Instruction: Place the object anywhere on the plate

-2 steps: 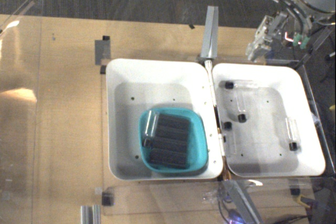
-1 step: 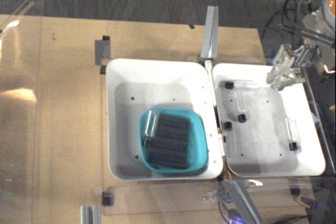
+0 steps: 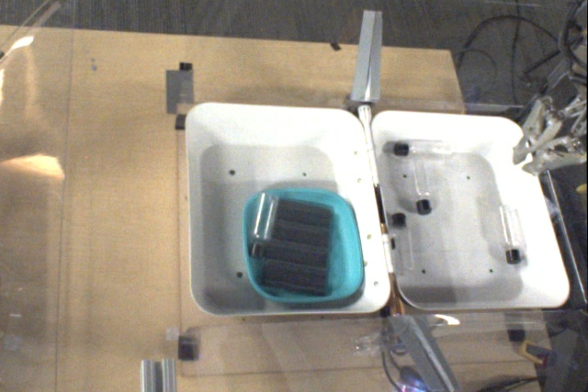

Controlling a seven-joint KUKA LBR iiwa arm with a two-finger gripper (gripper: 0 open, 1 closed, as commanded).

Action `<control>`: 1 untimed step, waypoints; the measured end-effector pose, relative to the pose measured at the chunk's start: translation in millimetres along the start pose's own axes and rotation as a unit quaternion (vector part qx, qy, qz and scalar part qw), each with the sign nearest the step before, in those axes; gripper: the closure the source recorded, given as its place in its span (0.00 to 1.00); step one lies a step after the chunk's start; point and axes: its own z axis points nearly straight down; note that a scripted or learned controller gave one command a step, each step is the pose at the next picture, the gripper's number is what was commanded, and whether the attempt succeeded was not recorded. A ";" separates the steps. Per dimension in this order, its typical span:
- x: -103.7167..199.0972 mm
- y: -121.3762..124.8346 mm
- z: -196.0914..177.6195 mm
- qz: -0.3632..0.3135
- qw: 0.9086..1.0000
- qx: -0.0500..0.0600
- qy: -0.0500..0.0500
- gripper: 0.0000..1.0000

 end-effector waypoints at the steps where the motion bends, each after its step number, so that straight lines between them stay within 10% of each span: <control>1: -2.9 -0.3 -13.6 0.000 1.000 0.003 -0.006 1.00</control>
